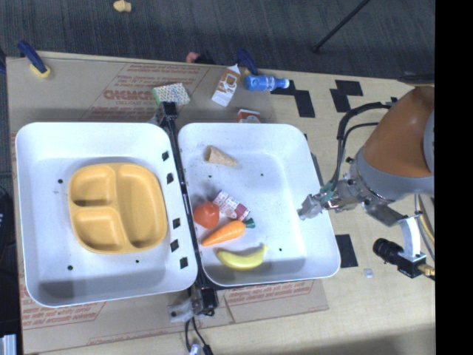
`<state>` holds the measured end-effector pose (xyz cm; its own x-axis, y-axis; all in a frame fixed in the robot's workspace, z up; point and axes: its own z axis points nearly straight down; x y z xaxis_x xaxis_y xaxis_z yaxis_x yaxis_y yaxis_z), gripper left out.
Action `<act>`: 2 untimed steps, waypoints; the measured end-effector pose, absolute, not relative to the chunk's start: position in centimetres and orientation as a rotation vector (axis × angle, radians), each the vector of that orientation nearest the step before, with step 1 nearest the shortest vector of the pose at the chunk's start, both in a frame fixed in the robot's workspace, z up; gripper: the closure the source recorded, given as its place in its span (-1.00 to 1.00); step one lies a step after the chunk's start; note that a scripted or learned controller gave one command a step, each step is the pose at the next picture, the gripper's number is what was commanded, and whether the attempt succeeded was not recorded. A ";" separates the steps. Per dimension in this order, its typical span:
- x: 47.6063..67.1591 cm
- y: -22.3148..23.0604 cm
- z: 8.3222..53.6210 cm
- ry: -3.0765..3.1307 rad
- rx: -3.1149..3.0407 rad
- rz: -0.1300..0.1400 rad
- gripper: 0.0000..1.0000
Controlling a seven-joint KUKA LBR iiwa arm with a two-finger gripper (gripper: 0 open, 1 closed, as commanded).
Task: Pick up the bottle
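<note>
The bottle (264, 83) lies on the bench beyond the right bin (292, 143), long axis roughly crosswise. The pincer (310, 207) hovers at that bin's right wall, well apart; whether wide or narrow, I cannot tell.

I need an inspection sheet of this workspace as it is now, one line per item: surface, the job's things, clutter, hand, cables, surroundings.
Surface: bench covered with printed cardboard, bearing a left bin and a right bin side by side.
Job's things: blue bottle lying on the bench behind the right bin, outside both bins.
Clutter: yellow divided tray in the left bin; in the right bin a cone, small packet, tomato, carrot, banana; small carton beside the bottle.
Hand: hand at the right bin's right wall, far from the bottle.
Cables: black cables looping on the arm.
Surroundings: dark carpet with a small yellow object.
</note>
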<state>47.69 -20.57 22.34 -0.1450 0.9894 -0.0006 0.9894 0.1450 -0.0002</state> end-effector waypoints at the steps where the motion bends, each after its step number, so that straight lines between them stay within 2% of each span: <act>1: 47.6 -21.1 22.9 2.152 2.291 -0.003 1.00; 2: 47.6 -18.6 19.7 2.195 2.252 -0.003 1.00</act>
<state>47.62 -18.63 19.66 0.0259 0.9997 0.0012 0.9997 -0.0259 -0.0037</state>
